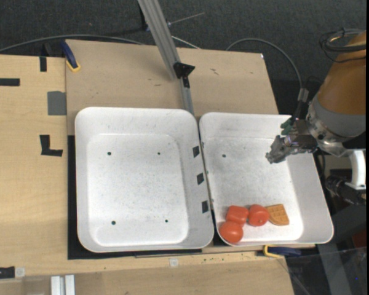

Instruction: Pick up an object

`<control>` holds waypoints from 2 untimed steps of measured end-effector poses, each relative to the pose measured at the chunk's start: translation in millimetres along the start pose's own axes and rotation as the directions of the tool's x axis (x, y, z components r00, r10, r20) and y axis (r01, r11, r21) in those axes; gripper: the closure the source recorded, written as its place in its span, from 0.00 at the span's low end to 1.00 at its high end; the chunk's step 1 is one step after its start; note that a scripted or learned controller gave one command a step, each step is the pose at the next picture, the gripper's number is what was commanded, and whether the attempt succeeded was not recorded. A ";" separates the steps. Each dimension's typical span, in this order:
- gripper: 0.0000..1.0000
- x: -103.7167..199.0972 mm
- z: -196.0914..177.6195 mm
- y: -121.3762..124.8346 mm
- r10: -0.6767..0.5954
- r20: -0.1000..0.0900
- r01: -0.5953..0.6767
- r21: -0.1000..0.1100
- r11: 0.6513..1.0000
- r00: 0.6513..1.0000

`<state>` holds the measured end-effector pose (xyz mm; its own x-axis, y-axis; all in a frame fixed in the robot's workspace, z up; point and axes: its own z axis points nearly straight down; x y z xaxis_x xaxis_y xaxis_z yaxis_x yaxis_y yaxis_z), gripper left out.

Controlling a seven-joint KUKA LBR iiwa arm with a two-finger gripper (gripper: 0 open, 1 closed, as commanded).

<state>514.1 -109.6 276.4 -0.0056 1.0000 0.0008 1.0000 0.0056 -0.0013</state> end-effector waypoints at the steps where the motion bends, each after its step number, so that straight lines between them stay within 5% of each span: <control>1: 1.00 47.7 14.7 12.0 0.000 0.000 0.000 0.002 1.000 1.000; 2: 1.00 106.2 12.7 14.3 -0.002 -0.001 0.002 0.001 1.000 1.000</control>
